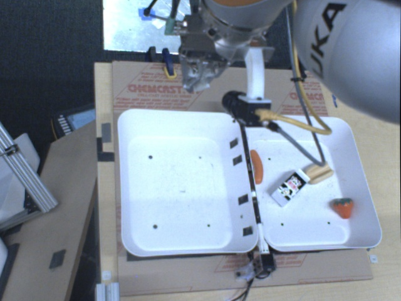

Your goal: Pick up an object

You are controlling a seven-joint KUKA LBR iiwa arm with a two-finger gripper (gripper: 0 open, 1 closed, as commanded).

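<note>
Above the far rim of the bins, our gripper (199, 74), whose state we cannot tell, should descend squarely over the small black-and-white carton (289, 188) in the right white bin (360, 168).

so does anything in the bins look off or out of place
Mostly fine. The orange carrot-like piece lies tight against the divider of the right bin, a hard spot for fingers. The small milk carton lies on its side, tilted, with a tan block beside it.
</note>
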